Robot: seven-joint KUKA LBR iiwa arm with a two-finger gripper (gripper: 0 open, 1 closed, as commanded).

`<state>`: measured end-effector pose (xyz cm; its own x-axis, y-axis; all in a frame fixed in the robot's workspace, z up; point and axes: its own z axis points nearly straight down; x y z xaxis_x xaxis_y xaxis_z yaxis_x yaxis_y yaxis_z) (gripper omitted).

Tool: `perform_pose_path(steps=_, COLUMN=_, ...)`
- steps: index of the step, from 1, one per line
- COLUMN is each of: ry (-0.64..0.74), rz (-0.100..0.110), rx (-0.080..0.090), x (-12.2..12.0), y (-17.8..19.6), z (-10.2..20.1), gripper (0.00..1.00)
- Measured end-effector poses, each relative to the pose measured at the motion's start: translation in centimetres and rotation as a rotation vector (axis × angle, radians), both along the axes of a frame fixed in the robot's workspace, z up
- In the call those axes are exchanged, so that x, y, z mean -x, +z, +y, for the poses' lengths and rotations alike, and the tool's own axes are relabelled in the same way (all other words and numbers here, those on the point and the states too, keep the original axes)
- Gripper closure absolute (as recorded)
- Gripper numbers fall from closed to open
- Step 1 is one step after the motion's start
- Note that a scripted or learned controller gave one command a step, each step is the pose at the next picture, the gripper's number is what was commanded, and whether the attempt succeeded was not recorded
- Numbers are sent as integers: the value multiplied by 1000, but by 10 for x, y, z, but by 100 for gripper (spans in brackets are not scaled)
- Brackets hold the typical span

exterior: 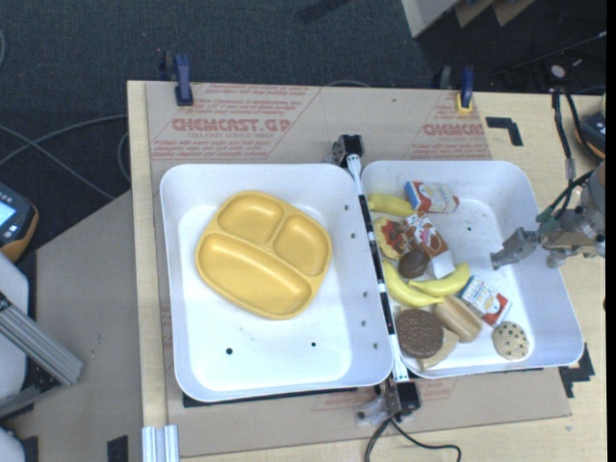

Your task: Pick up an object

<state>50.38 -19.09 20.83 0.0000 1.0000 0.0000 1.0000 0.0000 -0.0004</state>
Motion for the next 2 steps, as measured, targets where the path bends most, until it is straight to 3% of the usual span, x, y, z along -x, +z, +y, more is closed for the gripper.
perform_pose_path(steps=1, ry=11, rz=1, rx=-4, x=-70, y=-78, z=89, gripper=0)
perform_pose_path(steps=2, ry=0, rz=5, rx=-1, x=-71, y=-125, z=81, gripper=0)
